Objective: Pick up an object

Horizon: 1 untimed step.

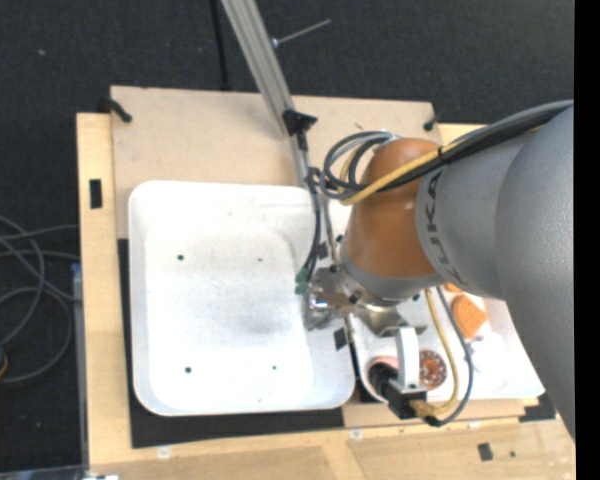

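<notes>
The grey arm (500, 218) hangs low over the shallow white right-hand bin (505, 368) near the tabletop's (200, 143) right edge, its end effector (325, 306) down by that bin's left wall; open or closed, I cannot tell. A small orange lump (470, 315) and a round brownish disc (433, 369) lie in that bin beside the arm, so I'd judge it mid-reach: next it must centre over one and close.
</notes>
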{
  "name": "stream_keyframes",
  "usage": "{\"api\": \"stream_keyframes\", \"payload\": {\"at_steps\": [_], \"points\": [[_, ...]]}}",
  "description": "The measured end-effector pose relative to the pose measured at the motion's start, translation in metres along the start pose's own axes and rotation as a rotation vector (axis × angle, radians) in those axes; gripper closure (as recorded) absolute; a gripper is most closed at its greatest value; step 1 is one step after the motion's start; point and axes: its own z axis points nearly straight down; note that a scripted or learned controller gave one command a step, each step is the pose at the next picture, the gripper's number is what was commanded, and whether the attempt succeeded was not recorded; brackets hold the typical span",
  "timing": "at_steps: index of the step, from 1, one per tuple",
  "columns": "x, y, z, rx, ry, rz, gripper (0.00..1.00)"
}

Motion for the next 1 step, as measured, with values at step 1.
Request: {"api": "stream_keyframes", "payload": {"at_steps": [1], "points": [[-0.0005,0.0,0.0,0.0,0.0,0.001,0.0]]}}
